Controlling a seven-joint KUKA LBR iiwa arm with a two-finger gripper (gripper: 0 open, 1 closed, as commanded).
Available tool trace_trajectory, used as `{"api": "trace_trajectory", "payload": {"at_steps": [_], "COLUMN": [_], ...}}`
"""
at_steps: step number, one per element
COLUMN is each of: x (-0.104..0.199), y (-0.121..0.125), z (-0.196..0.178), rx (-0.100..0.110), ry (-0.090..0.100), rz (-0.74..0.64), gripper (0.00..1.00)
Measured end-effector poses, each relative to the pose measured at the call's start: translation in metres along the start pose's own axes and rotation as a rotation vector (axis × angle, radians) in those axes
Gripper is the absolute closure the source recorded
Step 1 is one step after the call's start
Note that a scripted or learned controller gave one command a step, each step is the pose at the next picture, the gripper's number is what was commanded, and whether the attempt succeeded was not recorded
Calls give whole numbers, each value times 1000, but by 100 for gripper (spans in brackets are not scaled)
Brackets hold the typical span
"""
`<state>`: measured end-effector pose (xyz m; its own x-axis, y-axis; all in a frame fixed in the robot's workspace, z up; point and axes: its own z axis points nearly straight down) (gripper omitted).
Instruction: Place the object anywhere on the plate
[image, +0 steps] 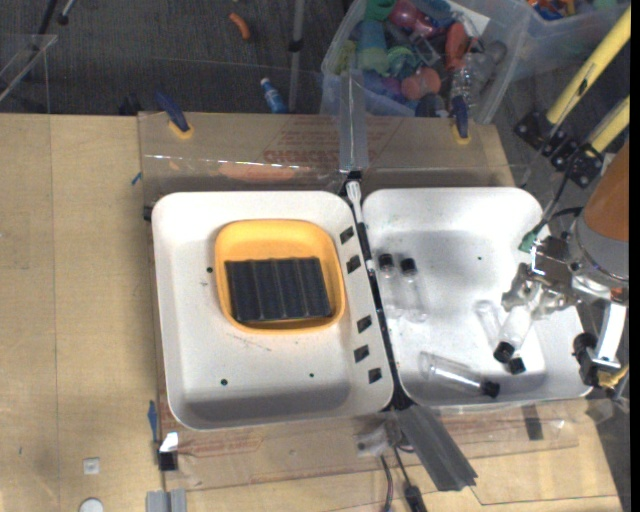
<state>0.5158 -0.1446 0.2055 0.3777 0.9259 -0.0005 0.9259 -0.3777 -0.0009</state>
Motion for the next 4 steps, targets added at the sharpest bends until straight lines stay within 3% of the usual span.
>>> {"api": "trace_trajectory", "payload": {"at_steps": [1, 2, 3, 4], "x": [0, -36, -32, -5], "y": [0, 54, 102, 157], "z": [0, 1, 12, -30], "rx": [0, -2, -2, -3], "ry": [0, -1, -1, 0], "rz": [0, -78, -96, -180], "gripper": [0, 0, 0, 0]}}
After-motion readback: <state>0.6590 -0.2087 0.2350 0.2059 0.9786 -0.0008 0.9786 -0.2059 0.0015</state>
